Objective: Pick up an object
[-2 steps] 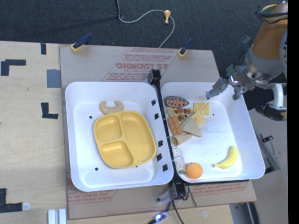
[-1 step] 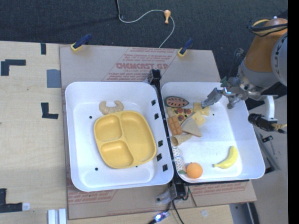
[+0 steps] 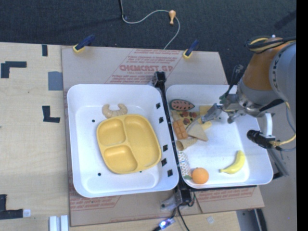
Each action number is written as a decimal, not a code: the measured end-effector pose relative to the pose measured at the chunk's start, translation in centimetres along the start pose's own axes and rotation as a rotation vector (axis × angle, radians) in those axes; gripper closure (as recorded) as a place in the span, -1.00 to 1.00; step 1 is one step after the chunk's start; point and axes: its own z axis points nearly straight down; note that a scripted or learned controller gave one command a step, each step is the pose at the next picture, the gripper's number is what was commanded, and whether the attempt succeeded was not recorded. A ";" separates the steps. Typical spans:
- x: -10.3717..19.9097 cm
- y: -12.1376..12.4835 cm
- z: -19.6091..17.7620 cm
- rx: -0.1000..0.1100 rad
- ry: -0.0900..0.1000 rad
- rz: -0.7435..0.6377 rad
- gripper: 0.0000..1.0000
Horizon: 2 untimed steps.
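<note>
Food pile (image 3: 190, 124) in right bin (image 3: 255, 177) w/ gripper (image 3: 215, 112) just above.

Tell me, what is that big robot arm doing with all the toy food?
The grey and orange robot arm's gripper is reaching into the right white bin, low over a pile of small toy food pieces. A yellow toy banana and an orange ball-shaped fruit lie nearer the front. The left white bin has a yellow divided plate.

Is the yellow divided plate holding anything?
Empty: the yellow plate in the left bin shows three bare compartments.
</note>
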 end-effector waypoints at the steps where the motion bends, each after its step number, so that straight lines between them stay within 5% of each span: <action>1: 0.1 0.0 3.8 -0.005 0.000 -0.001 -1.00; 2: 0.1 0.3 2.2 -0.014 -0.001 -0.002 1.00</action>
